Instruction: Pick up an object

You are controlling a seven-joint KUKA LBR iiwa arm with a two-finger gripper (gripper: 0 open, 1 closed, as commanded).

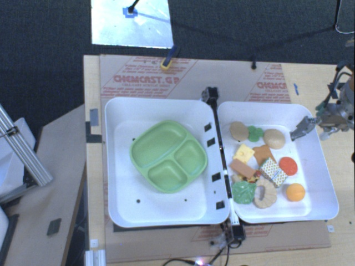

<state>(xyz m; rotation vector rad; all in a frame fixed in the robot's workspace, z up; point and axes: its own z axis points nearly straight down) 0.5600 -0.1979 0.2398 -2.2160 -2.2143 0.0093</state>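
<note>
main worry: toys packed tight in right bin [321,165], so pincer [302,129] coming down likely clips two at once or shoves pile sideways, comes up with nothing

tan ball [274,138] sits just left of pincer, nearest pick; red disc [288,165] and orange ball [295,192] below it, more room around those

arm reaches in from right, low over bin's top right rim, tip angled down-left

pincer open or closed? can't tell, too small and blurry; nothing seen held
</note>
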